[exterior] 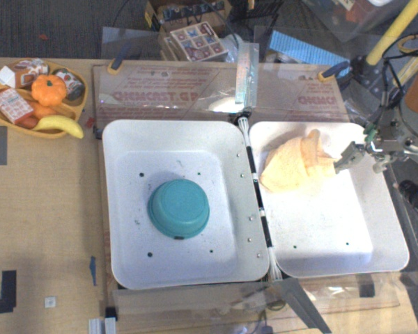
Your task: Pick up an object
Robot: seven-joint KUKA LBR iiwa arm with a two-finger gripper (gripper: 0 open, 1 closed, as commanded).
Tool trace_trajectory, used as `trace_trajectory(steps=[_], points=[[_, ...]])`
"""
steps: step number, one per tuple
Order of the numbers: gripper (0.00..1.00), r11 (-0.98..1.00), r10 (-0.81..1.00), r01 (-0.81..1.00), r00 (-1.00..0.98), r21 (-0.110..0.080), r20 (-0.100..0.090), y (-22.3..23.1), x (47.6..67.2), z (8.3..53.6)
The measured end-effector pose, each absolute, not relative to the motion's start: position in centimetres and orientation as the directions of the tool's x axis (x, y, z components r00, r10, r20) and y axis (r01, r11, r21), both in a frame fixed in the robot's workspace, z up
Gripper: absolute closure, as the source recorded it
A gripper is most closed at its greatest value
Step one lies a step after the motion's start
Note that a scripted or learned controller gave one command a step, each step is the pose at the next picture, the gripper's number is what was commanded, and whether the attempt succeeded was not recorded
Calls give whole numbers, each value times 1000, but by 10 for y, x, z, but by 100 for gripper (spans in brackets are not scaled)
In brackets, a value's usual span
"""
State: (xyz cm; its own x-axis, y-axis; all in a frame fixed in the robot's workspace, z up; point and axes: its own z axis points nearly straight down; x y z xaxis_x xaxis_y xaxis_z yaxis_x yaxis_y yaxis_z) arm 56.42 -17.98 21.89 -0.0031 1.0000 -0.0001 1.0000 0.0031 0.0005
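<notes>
A pale yellow soft lump, like a bunched cloth [296, 165], lies in the upper left part of the right white bin [334, 245]. A teal bowl [180, 208] rests upside down in the middle of the left white bin [125, 152]. My gripper [346, 157] reaches in from the right edge, low over the right bin. Its dark tip is at the cloth's right side, touching it or just short of it. Most of the arm is outside the view.
A yellow dish of toy food [35, 99], with an orange pumpkin and a banana, sits on the bench at the far left. Clear plastic panels [174, 92] stand behind both bins. Boxes and cables lie beyond them.
</notes>
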Motion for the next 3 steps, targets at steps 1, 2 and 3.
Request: trace_trajectory(steps=[1,2,3], points=[[0,235,972,972,-235,4,-3,-150,633,212],[0,167,986,986,-167,14,-6,-176,644,92],[0,384,923,923,-384,12,-8,-145,644,93]])
